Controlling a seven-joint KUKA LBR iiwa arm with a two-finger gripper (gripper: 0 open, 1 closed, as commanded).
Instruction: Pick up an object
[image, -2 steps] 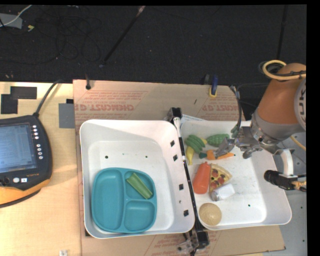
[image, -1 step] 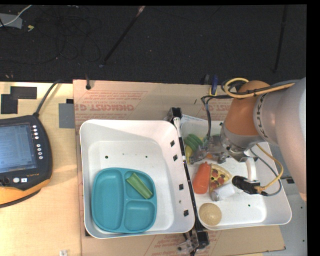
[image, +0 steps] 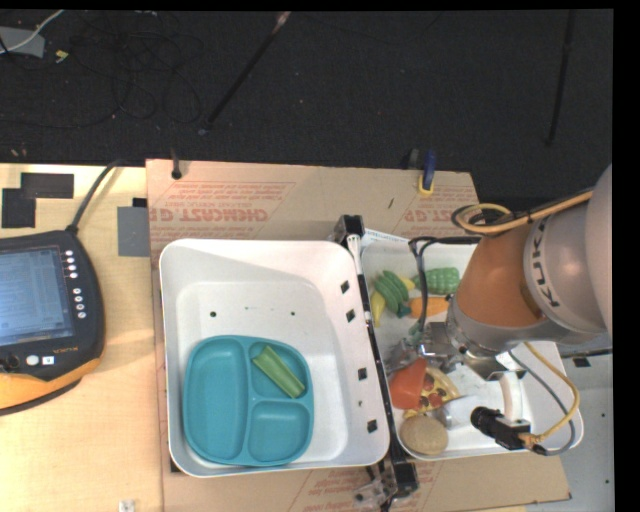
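My gripper (image: 428, 358) reaches down into the right bin (image: 560, 395), with the grey arm and its orange band covering most of it from above. Just below and left of it lies a red toy piece (image: 407, 384), next to a small multicoloured item (image: 434, 398). A round tan piece (image: 425, 434) rests near the bin's front wall. Towards the back of this bin lie a green vegetable (image: 391, 289), a yellow piece (image: 377, 306), a bumpy green item (image: 443, 279) and an orange piece (image: 434, 302). I cannot see anything between the gripper's tips.
The left bin (image: 250, 275) holds a teal divided plate (image: 230, 400) with a green stick-shaped piece (image: 278, 370) in its upper right compartment. A tablet-like pendant (image: 40, 305) lies on the bench at far left. The two bins meet along a ridge (image: 362, 340).
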